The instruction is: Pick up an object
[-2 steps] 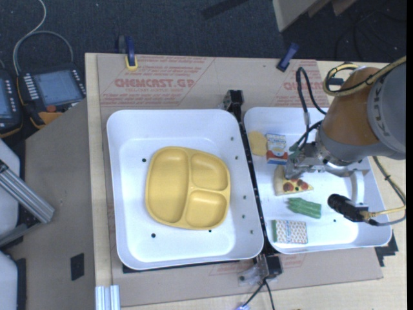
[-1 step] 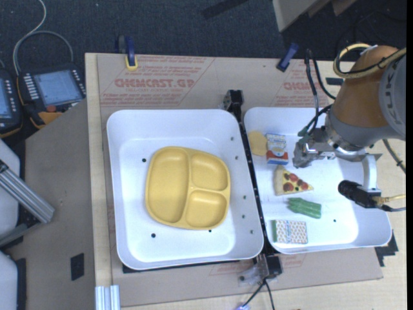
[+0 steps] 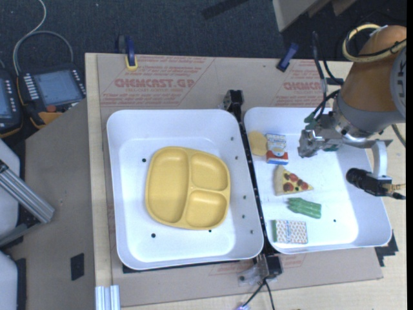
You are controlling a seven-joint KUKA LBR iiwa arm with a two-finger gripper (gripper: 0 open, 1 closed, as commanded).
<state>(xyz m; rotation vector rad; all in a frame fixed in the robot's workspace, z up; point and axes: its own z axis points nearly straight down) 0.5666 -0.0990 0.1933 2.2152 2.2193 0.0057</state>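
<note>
The bench [image 3: 193, 82] is a brown board with red print. Two white bins lie on it side by side: left bin [image 3: 122, 173], right bin [image 3: 361, 228].

The yellow divided plate [image 3: 188, 188] looked like smooth, faintly glossy plastic — as did both white bins [image 3: 122, 173]. The bench [image 3: 193, 82] was matt brown cardboard-like board with red print.

A teach pendant [image 3: 57, 88] lies left of the bench — two clamps [image 3: 131, 51] grip its far edge.
</note>
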